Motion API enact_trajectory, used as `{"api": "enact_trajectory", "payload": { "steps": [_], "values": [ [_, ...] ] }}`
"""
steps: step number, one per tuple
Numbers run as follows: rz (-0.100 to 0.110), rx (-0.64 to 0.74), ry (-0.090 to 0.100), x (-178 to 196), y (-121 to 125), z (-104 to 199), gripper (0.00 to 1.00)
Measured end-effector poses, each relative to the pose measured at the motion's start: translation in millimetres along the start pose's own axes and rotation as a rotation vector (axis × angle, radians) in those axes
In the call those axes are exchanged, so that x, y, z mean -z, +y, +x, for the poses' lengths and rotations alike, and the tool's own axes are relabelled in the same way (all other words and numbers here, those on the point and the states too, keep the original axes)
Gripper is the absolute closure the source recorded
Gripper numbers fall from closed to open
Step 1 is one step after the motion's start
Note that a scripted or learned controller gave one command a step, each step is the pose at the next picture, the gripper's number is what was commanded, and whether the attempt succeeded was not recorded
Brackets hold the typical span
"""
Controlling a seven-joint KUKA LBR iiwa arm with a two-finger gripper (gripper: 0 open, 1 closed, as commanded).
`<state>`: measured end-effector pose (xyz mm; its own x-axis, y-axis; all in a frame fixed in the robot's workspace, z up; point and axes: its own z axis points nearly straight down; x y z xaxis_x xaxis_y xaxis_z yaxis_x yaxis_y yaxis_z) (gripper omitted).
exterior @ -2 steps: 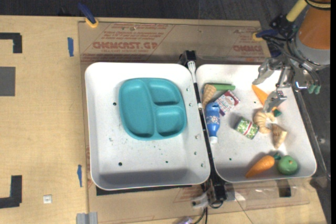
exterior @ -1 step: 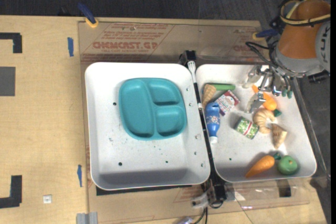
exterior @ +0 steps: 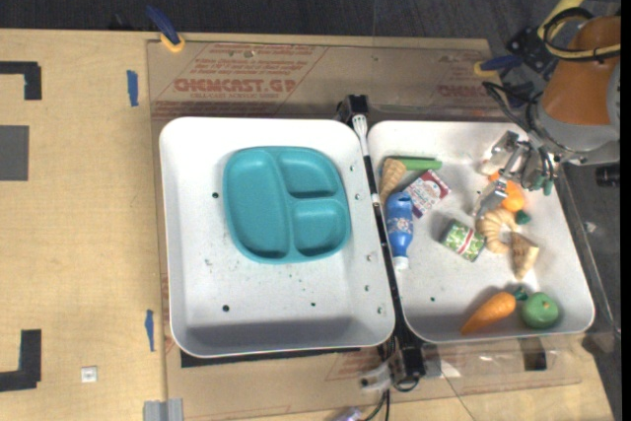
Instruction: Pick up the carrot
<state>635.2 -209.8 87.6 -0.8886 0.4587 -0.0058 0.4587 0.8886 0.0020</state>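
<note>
You will find the tapered orange carrot (exterior: 490,311) lying near the right bin's (exterior: 434,306) front edge, touching a round green fruit (exterior: 539,311). The metal end effector (exterior: 505,175) hovers well behind it; you cannot tell its finger state.

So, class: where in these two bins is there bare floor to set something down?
Left bin: bare floor all round the teal tray, widest along the near edge. Right bin: bare near-left patch, between blue bottle and carrot. Crowded under the hand.
</note>
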Motion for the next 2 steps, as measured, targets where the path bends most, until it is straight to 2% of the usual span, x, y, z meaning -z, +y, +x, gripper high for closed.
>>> {"api": "enact_trajectory", "payload": {
  "steps": [1,2],
  "values": [
    [-0.001,0.004,-0.015,15,3,-4,1.00],
    [-0.002,0.093,0.000,56,34,56,1.00]
  ]
}}
